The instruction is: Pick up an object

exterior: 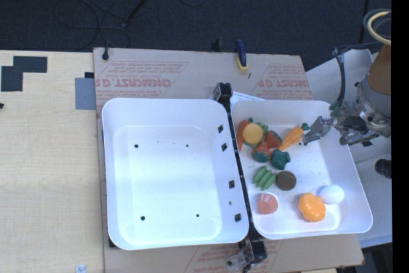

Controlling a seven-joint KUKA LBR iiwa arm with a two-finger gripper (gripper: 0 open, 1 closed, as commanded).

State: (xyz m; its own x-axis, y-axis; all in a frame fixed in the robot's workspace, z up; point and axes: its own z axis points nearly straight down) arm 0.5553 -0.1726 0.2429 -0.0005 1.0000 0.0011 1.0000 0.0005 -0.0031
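Cardboard (160, 73) is seen spread over the worktop (45, 169), with two white bins set on it side by side. No objects are seen in the left bin (115, 137). Toy foods are clustered in the right bin (354, 201): a yellow piece (253, 133), a green pod (262, 176), a brown ball (285, 180), a pink disc (267, 203), an orange fruit (311, 207) and a white egg (331, 194). A carrot (291, 137) lies near the bin's far wall, just beside the tool (314, 131), which is lowered at the bin's far right corner; whether it is open or closed cannot be told, and nothing is seen gripped.
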